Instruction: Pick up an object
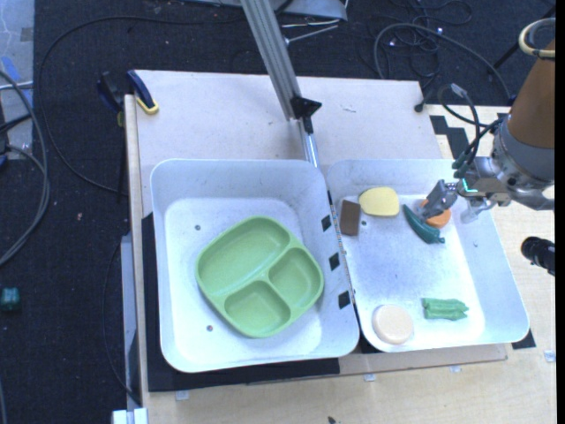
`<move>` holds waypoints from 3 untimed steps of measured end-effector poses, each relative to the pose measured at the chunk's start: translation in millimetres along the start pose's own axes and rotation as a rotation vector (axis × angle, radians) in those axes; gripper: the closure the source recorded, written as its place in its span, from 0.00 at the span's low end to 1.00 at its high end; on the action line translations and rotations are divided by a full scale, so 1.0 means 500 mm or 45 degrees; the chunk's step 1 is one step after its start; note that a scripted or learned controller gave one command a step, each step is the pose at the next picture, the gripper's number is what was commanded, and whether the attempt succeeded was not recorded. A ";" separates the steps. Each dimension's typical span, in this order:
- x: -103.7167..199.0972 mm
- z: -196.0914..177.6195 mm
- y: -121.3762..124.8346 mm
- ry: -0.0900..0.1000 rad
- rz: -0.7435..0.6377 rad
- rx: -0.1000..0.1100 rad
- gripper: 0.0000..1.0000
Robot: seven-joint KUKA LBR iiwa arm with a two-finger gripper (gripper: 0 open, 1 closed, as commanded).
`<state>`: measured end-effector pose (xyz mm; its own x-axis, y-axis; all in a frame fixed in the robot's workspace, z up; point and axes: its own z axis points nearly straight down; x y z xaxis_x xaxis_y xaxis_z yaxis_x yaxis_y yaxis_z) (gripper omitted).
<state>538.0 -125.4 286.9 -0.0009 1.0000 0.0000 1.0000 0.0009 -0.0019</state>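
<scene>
I see a green plate [259, 276] far left of my pincer [448, 203], a yellow piece [380, 201] nearer — the pincer sits over an orange-teal toy [430, 221]. Open or closed, I cannot tell.

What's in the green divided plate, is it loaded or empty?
Empty. The green divided plate lies flat, right way up in the left bin, and all three compartments show bare green bottoms.

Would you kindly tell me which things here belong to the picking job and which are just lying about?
Job: gripper; carrot beside it; yellow piece; brown block; green piece; round disc.
Lying about: green tray; blue-yellow tool; cables.
</scene>
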 end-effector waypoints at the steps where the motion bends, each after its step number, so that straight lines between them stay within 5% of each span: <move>1: 0.000 -0.001 0.001 0.000 0.000 -0.002 0.00; 3: 0.006 0.184 -0.011 0.001 0.003 0.004 0.00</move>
<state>532.2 -122.5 195.1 0.0016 1.0000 0.0004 1.0000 -0.0016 -0.0051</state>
